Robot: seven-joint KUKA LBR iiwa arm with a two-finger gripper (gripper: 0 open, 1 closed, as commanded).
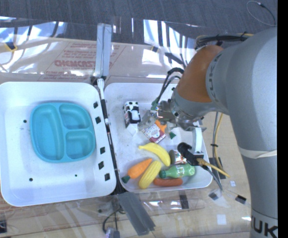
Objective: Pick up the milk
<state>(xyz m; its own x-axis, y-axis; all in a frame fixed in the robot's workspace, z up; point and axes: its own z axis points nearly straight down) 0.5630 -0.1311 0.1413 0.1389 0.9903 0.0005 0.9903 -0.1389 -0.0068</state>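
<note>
Milk sits in the right bin, toward its far left part: a small boxy carton with black and white cow patches, standing free of the other things and close to the bin's left wall. Just to its right lies a crumpled shiny packet with red and white print, and the claw hangs over that packet's far edge, near the carton but not touching it. Whether the claw is clenched or released cannot be told, since cables and the grey wrist hide it. Nearer the camera lies a heap of smooth plastic toy food: a curved yellow banana, an orange carrot, a knobbly yellow corn cob, a green bottle on its side and a reddish sausage shape along the front wall. The arm is a thick rounded grey tube with an orange band above the wrist, coming in from the right. The left bin is shallow, white and round-cornered, and holds a glossy turquoise plate divided into three compartments. Both bins rest on a pale worktop under a clear reflective sheet.
</note>
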